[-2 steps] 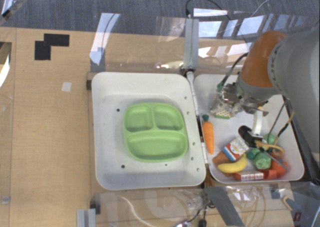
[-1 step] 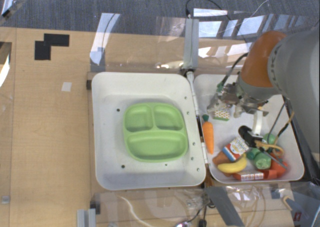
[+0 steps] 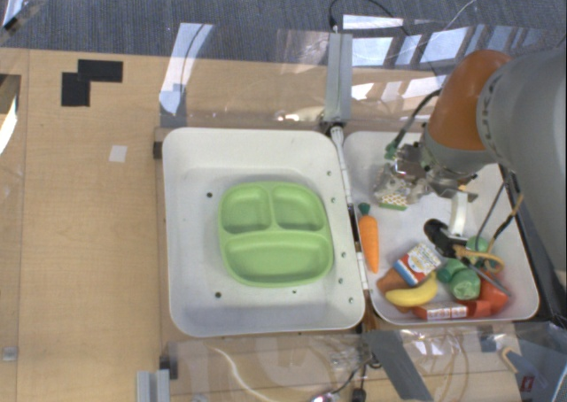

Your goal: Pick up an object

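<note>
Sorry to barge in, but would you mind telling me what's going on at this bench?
The robot arm is reaching into the right bin, its gripper low over the back, away from the toy food heaped at the front: a carrot, a banana. The left bin holds a green divided plate. Nothing looks lifted yet.

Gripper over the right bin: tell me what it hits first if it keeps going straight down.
Probably the bare white floor of the right bin. The gripper hangs over the bin's upper part, with the carrot and the toy pile nearer the camera. Depth is hard to judge from this slant.
</note>
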`<state>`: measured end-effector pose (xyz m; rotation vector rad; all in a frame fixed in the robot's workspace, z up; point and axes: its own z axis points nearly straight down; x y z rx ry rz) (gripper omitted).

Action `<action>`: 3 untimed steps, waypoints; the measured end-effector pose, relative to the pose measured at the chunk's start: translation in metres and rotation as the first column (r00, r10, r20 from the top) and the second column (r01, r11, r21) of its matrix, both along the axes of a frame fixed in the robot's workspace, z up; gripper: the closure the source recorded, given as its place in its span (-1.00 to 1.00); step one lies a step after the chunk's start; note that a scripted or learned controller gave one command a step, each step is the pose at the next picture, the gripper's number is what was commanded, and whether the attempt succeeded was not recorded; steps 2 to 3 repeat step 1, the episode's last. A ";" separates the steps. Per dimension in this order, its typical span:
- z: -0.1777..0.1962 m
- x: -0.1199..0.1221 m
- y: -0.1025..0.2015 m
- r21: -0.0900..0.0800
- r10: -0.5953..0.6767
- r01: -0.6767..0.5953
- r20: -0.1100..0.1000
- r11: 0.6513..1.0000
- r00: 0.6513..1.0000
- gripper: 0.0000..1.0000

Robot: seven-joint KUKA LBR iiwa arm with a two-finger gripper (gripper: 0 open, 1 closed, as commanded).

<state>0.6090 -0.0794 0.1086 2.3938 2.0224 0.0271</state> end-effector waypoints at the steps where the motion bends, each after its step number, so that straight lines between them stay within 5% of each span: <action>1: 0.108 0.020 0.035 -0.006 0.133 -0.133 -0.014 0.991 0.991 1.00; 3: 0.108 0.020 0.035 -0.006 0.133 -0.133 -0.014 0.991 0.991 1.00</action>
